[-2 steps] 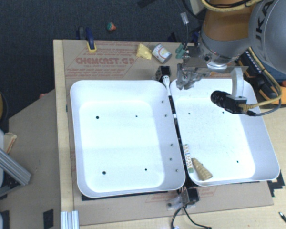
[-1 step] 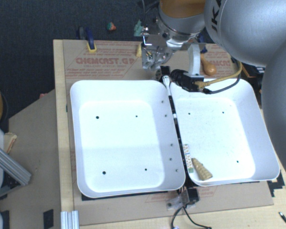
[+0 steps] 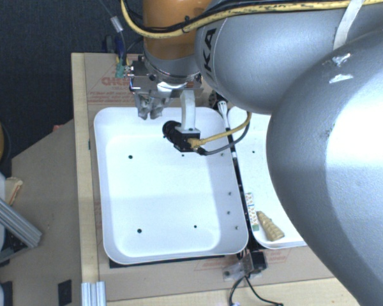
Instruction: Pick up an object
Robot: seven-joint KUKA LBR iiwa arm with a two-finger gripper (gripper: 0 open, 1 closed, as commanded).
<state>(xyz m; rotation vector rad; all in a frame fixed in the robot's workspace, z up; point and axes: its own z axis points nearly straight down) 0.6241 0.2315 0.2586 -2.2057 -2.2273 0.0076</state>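
In the right bin (image 3: 287, 240), near its front edge, lies a tan, ridged cone-shaped object (image 3: 269, 225), mostly clear of the arm's bulk. The left bin (image 3: 115, 190) adjoins it on the bench (image 3: 84, 171). The gripper (image 3: 149, 112) hangs over the left bin's far edge, well apart from the object; the state of its closure cannot be determined.

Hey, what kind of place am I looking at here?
Most likely a robotics lab test bench. A big grey industrial arm with exposed cabling reaches over two shallow white bins on a plywood board, and aluminium framing sits at the left.
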